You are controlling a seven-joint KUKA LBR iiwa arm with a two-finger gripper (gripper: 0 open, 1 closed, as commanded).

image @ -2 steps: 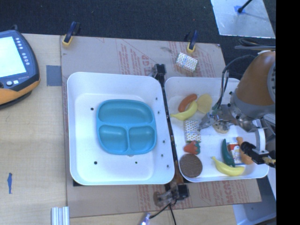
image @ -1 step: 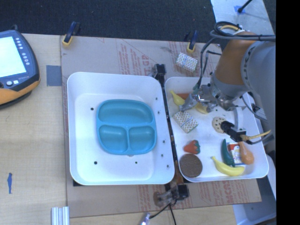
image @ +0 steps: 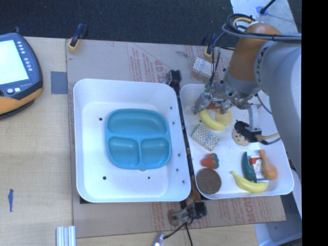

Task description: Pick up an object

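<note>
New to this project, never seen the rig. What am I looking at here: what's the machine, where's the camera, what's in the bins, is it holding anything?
One fixed camera looks down at a slant on a bench. The grey arm with the orange band is a robot; it reaches in from the right, and its gripper hangs over the right bin. That bin contains toy food: a banana just under the gripper, a second banana, a strawberry, a brown cookie and a checkered block. The left bin holds a blue divided plate. Nothing visibly sits between the fingers.

arm: bulky grey housing, 1 orange band above the wrist. black and yellow cables loop over the top.
</note>
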